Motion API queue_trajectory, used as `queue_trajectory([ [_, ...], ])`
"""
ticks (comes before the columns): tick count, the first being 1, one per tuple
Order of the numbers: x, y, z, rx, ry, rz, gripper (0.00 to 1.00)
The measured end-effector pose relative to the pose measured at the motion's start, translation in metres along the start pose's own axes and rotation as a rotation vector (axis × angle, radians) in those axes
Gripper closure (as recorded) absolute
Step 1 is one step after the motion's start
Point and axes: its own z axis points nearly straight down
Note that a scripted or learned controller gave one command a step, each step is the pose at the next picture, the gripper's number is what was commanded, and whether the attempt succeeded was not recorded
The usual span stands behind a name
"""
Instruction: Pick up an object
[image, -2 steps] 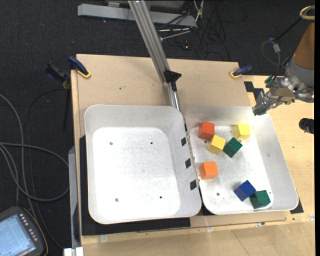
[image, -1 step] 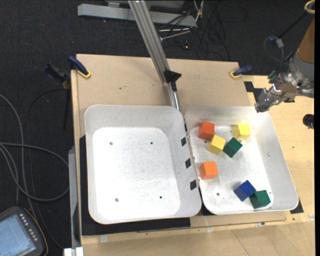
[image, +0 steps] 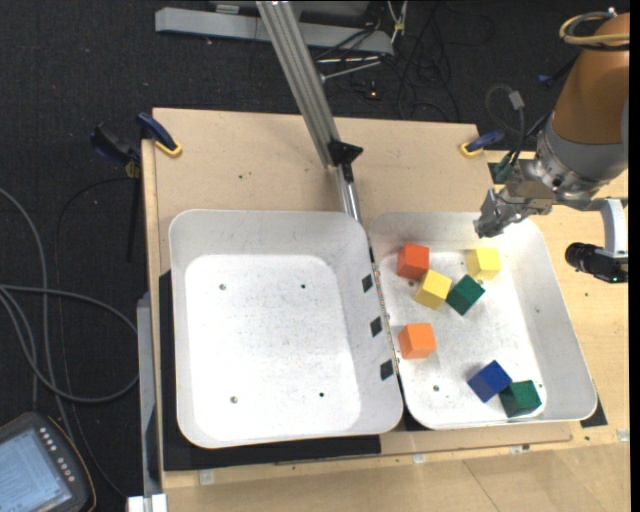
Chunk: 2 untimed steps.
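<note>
Gripper at right bin's 1 o'clock rim, above yellow block; finger opening cannot be made out. Bin's 8 o'clock floor open. Arm cut off at frame edge.

right bin | seven blocks: two orange, two yellow, two green, one blue

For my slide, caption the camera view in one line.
KUKA gripper poised over the right bin's far edge near a yellow block, with seven coloured blocks scattered inside.
</note>
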Motion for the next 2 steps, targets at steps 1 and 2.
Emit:
queue_trajectory([
  [1, 0.060, -0.012, 0.008, -0.001, 0.001, -0.001, 1.00],
  [2, 0.110, -0.015, 0.003, -0.002, 0.000, -0.001, 1.00],
])
